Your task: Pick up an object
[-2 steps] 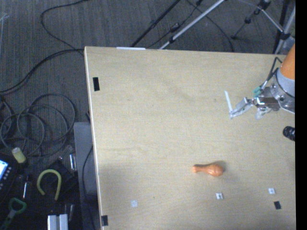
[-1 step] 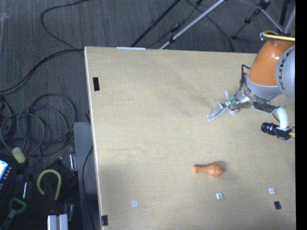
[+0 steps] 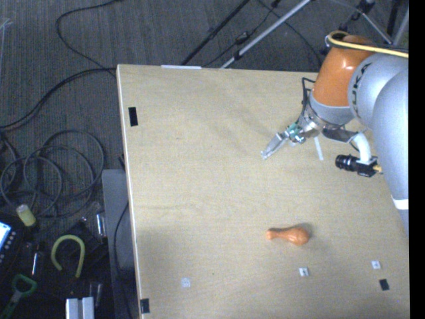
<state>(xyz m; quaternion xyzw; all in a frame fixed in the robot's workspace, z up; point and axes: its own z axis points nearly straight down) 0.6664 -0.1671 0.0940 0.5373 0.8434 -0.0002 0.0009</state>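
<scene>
**Orange gourd-shaped toy, not yet grasped**

Camera view: toy (image 3: 290, 235) lay flat on the counter (image 3: 199, 178), lower centre, well apart from the claw (image 3: 279, 143). Long axis ran roughly left-right, narrow neck pointing left, bulb right. Looked light, smooth, probably rigid plastic, likely to roll; grip across the bulb. Claw held nothing; couldn't tell its opening.

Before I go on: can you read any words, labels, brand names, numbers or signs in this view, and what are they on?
No text can be read.
Arm: dark marks on the grey casing beside the orange band, possibly lettering, too blurred to read.
Bench top: small black and pale markers near its edges, with no legible characters.
Orange object: no marking visible.
</scene>
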